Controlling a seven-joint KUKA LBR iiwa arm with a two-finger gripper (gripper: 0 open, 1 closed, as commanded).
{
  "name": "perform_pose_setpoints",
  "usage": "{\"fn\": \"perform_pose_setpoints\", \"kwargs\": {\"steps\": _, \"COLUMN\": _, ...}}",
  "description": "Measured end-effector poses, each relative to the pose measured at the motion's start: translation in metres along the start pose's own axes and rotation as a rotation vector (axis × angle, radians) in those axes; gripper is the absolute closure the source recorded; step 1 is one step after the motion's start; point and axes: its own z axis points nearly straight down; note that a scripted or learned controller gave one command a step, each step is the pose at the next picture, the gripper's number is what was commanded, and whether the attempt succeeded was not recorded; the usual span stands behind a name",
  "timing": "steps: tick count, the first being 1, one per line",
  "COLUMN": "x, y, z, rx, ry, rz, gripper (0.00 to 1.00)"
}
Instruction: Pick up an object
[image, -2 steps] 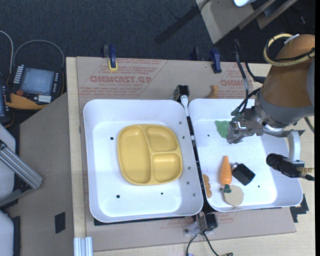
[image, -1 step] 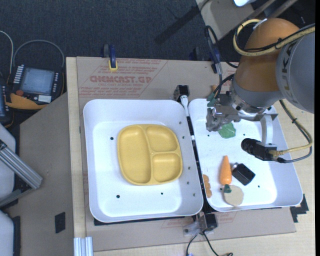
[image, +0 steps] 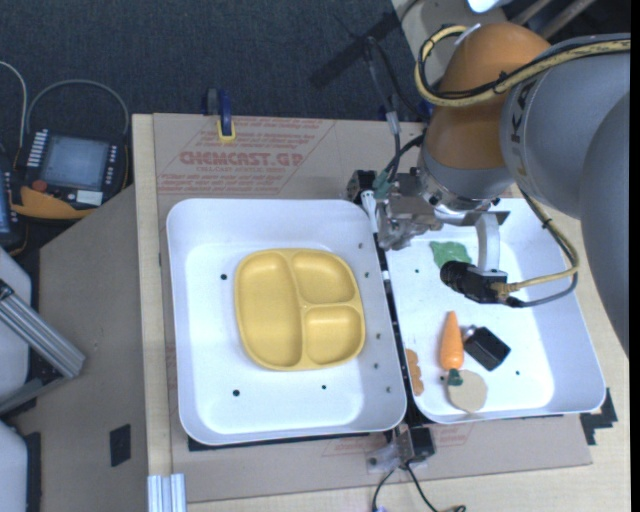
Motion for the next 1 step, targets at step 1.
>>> {"fn": "perform_pose_setpoints", "kwargs": {"steps": 1, "x": 0.0348, "y": 0.0308, "z": -0.0067, "rx": -0.002, "ry": 0.000, "rz": 0.001, "gripper": 1.00}}
